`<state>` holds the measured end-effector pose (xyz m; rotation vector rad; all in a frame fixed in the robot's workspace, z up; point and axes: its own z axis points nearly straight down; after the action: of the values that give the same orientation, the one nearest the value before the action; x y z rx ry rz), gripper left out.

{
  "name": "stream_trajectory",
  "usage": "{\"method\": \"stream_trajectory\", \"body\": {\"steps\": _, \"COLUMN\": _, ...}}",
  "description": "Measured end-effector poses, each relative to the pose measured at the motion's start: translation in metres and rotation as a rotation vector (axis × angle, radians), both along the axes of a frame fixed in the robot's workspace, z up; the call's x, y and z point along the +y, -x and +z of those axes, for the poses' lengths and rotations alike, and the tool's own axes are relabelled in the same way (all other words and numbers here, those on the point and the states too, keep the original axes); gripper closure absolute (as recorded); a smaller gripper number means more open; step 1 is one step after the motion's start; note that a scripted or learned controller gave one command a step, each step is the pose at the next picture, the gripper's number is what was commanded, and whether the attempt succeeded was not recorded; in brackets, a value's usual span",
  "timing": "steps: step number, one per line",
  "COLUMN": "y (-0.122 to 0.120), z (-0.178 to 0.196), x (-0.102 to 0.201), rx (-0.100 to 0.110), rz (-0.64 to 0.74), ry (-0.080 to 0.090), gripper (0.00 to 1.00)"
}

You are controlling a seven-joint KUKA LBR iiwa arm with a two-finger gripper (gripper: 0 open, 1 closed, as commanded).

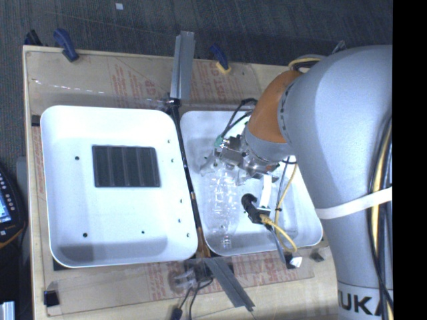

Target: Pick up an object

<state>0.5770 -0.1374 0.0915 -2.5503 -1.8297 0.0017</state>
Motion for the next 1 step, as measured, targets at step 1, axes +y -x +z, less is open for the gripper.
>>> {"method": "stream_trajectory", "body": {"steps": 1, "y": 0.0211, "z": -0.0008, "x": -0.0471, "rx": 0.004, "rz": -0.083, "ry": -0.002, "gripper": 0.0}}
